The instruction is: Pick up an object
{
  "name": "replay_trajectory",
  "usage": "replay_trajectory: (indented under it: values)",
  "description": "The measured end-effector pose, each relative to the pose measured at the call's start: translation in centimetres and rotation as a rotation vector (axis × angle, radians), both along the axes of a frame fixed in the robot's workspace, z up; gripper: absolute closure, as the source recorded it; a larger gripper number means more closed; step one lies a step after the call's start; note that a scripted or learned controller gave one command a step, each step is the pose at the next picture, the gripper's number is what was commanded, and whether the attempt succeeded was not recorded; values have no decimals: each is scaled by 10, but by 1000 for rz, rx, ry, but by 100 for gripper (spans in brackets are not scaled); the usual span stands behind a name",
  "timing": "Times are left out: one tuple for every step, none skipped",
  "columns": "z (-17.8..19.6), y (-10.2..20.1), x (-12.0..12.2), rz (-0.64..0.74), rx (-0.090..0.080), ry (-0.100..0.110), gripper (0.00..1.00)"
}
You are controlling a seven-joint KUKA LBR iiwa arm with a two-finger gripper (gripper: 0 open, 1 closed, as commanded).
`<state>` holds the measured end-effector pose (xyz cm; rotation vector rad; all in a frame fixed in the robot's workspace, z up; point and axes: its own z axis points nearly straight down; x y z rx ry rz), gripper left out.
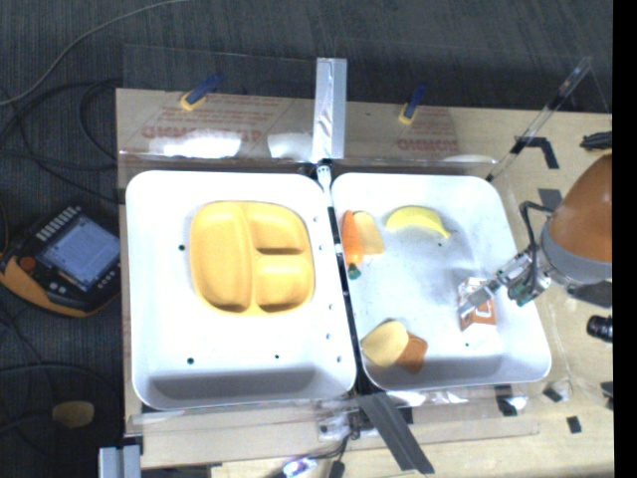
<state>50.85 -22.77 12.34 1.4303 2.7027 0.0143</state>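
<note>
The gripper (490, 297) hangs low in the right bin (518, 361), near its right wall, above a small orange-and-white packet (478, 310). Left of the fingers and farther back lies a banana (418, 220); farther left, a carrot (351, 242) rests against the dividing wall. Left and nearer the front sits a tan cup (393, 345). A yellow tray (252, 256) fills the left bin (159, 357).

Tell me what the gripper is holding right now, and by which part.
Cannot be told: the gripper sits low in the right bin, and no object clearly shows between its fingers.
</note>
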Motion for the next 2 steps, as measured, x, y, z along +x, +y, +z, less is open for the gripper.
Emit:
replay_trajectory:
  values:
    - [-34,14,27,-205,48,66,0]
    - [-34,15,31,-265,55,68,0]
